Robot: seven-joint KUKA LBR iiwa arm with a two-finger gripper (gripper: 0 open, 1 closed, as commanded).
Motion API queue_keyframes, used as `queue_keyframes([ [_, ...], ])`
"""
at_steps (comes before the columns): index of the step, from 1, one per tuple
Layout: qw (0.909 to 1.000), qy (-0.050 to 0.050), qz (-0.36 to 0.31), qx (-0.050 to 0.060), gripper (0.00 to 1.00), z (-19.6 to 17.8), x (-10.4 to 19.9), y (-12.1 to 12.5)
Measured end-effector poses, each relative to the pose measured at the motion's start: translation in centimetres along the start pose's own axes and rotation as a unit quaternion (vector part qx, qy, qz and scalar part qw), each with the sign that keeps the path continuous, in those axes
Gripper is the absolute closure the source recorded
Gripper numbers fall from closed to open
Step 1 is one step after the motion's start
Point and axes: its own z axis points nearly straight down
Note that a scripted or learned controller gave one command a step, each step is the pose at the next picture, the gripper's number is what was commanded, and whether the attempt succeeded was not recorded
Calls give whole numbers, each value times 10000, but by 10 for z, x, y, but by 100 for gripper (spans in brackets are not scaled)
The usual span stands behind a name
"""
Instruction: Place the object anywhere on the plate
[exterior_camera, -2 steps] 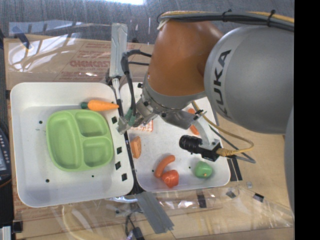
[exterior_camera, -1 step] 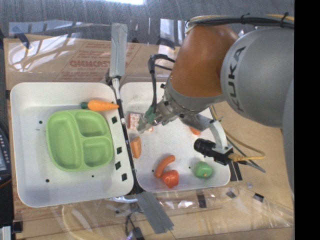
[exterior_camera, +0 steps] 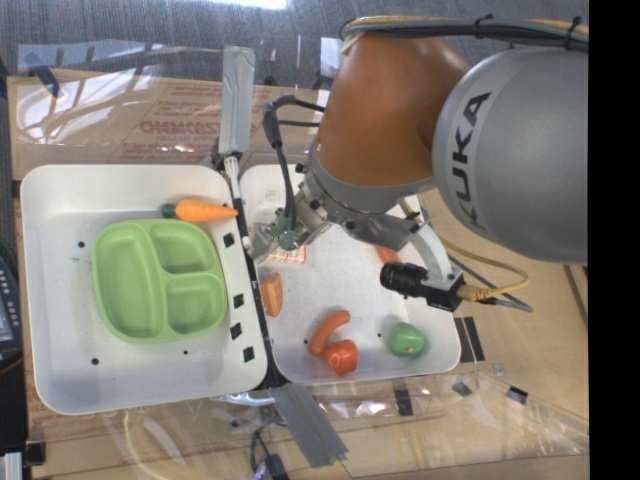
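On the wooden bench, two white bins, green plate (left bin), gripper state unclear.

The grey arm reaches in from the right, its orange-banded wrist bent downward.

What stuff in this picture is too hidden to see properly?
- Gripper: the arm's orange band covers it in the camera view.
- Far part of the right bin: under the arm.
- Small orange thing: mostly behind the arm's wrist.
- Carrot's green end: dark, hard to make out beside the green plate.
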Motion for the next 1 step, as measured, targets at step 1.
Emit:
queue_keyframes([
  [1,9889,6,1483,13,100,3,-49,-34],
])
